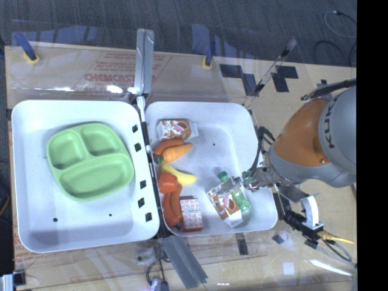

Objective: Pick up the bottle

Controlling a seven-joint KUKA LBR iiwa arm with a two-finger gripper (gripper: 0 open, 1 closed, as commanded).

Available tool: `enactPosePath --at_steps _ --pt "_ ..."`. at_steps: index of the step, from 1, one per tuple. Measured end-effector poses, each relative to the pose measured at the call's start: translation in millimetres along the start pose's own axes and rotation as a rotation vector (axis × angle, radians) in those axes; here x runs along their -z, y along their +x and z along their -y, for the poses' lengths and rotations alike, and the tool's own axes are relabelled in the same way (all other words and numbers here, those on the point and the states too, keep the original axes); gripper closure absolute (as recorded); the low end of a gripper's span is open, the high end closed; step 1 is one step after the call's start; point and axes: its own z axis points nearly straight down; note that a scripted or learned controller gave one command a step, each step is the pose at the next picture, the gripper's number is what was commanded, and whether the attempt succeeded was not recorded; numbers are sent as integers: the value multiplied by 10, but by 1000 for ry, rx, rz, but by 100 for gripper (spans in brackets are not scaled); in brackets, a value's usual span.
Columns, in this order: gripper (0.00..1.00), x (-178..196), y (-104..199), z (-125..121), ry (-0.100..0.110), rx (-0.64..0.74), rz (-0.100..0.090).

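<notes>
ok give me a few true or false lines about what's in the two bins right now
1. The green divided plate lies in the left bin. True.
2. The bottle with the green cap lies in the left bin. False: it lies in the right bin, near its right wall.
3. The orange carrot lies next to the divider between the bins. True.
4. The yellow banana rests on the green plate. False: it is in the right bin, below the carrot.
5. The pincer hovers over the left bin. False: it is at the right bin's right edge, by the bottle.

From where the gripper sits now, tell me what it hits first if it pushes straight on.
Probably the bottle, lying with its green cap toward the right bin's right wall. The gripper sits at that end, seemingly pointing leftward into the bin, though depth is unclear from above.
</notes>
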Motion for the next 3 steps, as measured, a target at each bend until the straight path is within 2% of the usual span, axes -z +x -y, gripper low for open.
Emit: enactPosePath --at_steps 1,2,3 --pt "0 -256 -32 -140 -16 27 3" --pt "0 815 -18 -1 -3 228 3" --pt "0 -138 -21 -37 -13 73 6"
